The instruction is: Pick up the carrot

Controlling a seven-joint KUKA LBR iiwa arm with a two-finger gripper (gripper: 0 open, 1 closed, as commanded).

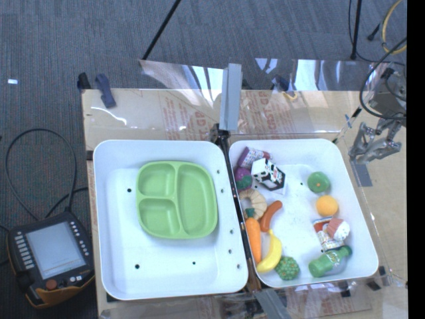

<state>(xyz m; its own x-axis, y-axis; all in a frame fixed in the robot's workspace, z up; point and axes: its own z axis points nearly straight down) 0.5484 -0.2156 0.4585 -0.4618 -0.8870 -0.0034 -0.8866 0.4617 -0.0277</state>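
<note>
The carrot point(253, 238) is orange with a small green top. It lies lengthwise along the left wall of the right bin point(302, 153), near the front. A yellow banana point(271, 252) touches its right side and a reddish sausage point(270, 216) lies just above right of it. My gripper point(377, 143) hangs at the far right, outside the right bin's upper right corner, well away from the carrot. Nothing shows in its grasp.
The right bin also holds a cow toy point(267, 173), purple pieces point(246, 159), a green fruit point(318, 182), an orange point(327, 206), a can point(332, 231), a green bottle point(329, 261) and broccoli point(287, 268). A green divided plate point(177, 199) sits in the left bin point(119, 258).
</note>
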